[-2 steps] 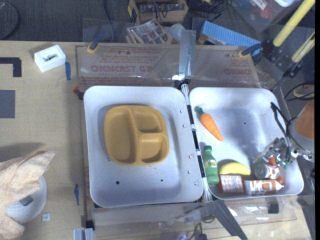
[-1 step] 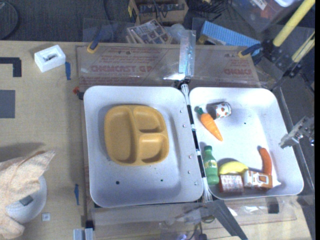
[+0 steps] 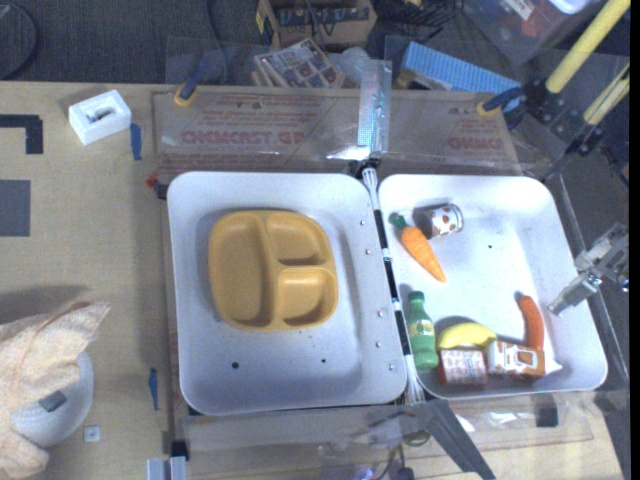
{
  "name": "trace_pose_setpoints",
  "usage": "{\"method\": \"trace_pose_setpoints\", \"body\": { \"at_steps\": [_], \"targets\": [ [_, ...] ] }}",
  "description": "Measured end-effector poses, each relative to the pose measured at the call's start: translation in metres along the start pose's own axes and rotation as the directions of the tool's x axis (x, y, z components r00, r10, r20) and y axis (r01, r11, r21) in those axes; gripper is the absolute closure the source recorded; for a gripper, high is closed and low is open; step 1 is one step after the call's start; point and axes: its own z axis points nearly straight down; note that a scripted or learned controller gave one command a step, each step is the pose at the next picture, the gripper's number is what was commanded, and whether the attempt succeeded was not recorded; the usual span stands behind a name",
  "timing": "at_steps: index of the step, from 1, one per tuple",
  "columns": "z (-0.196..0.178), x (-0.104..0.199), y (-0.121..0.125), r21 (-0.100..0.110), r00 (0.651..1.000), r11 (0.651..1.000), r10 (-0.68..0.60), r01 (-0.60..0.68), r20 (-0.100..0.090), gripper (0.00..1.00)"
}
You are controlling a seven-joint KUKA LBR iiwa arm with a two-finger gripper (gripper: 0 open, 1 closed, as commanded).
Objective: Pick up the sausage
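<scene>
The sausage [image 3: 531,321] is a short reddish-orange link lying near the front right corner of the right bin [image 3: 500,193], its lower end against a small carton [image 3: 519,362]. My gripper [image 3: 585,280] reaches in at the right rim of that bin, just to the right of the sausage and slightly farther back. It is apart from the sausage and nothing shows in its grasp.
The right bin also holds a carrot [image 3: 422,251], a small spotted can [image 3: 440,219], a green bottle [image 3: 420,330], a yellow fruit [image 3: 467,335] and a red-labelled can [image 3: 462,367]. A yellow divided plate [image 3: 272,268] sits in the left bin [image 3: 190,348].
</scene>
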Motion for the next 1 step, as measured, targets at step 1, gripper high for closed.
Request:
{"method": "trace_pose_setpoints", "body": {
  "at_steps": [1],
  "targets": [
    [0.1422, 0.0095, 0.0038, 0.001, 0.962, 0.962, 0.274, -0.274, -0.001, 0.00]
  ]
}}
